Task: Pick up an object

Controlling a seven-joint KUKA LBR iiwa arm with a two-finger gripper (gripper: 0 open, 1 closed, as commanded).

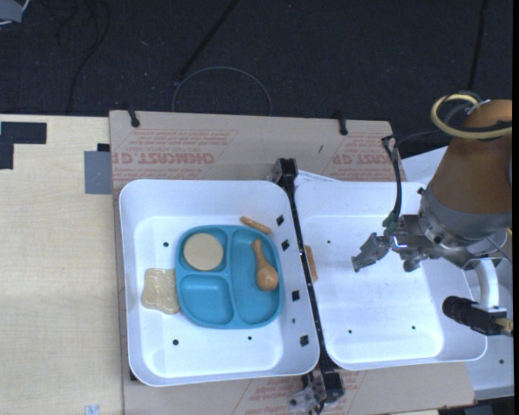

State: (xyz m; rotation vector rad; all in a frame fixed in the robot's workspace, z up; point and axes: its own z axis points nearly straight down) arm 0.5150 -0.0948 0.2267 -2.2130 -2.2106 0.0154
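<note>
Two white bins sit side by side on the counter [43,258]; every pickable item is in the left bin [143,223], likely staged there as the grasp source. Blue divided tray [216,305] holds a round tan disc [202,251] and a tan drumstick-shaped piece [265,268]; a pale flat piece [160,290] touches the tray's left edge, an orange strip [256,225] lies just above it. Gripper [369,254] hovers over the right bin [372,318], nothing held, opening can't be judged. Objects lie well left, across the divider.
</note>
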